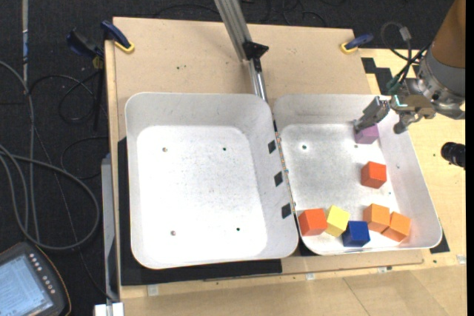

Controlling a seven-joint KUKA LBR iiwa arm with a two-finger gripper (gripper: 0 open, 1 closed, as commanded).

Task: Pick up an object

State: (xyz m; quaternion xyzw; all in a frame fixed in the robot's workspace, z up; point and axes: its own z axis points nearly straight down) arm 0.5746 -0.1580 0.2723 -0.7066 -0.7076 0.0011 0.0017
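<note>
Purple block (366, 133) directly under the jaws (390, 117).
Spread apart, one finger touching its top; grip unconfirmed.

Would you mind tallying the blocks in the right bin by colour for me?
Orange blocks: 4
Yellow block: 1
Blue block: 1
Purple block: 1, beside the gripper
Total: 7

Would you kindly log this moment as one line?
gripper above right bin | purple block beside it | grasp unconfirmed
</note>
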